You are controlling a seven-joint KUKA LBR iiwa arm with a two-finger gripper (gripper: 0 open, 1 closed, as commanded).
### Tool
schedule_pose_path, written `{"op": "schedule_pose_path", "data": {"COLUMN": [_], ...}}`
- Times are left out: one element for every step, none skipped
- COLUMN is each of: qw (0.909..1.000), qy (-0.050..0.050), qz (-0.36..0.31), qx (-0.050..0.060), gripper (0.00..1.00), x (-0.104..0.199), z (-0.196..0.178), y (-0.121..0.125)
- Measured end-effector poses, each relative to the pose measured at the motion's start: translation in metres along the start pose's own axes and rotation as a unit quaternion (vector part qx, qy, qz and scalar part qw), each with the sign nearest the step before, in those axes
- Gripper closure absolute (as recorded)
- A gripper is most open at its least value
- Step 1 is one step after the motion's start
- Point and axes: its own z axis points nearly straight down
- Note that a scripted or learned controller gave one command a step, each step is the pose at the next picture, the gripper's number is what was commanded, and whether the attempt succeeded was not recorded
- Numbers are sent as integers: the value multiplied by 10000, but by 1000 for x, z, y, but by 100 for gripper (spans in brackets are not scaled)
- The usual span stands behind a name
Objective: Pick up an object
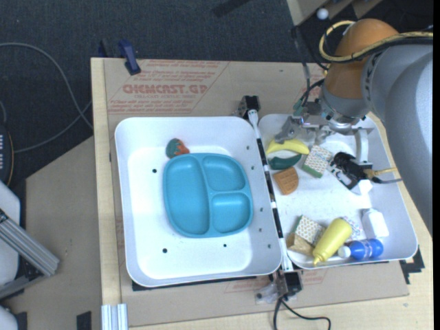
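Banana sits in a crowd, and that is the risk

Banana (pixel 289 147) is my guess for the target; it lies at the far left of the right bin (pixel 395 215), touching a dark green piece (pixel 282 161). Leftward, the blue divided tray (pixel 206 193) fills the other bin. The gripper (pixel 311 124) hovers just above the banana; whether its jaws are open I cannot tell. A descent could catch a neighbour or the bin wall instead.

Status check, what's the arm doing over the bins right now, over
Pincer low at right bin's far end, finger state unclear. Banana lies just below it, not held. Green piece and patterned sponge crowd the banana.
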Motion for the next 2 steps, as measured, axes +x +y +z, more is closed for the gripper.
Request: {"op": "schedule_pose_path", "data": {"qw": [10000,10000], "qy": [17,8], "qz": [-1,-7], "qx": [-33,-32], "gripper": [0,100], "x": [-25,-25], "z": [-1,-12], "y": [-17,-17]}}
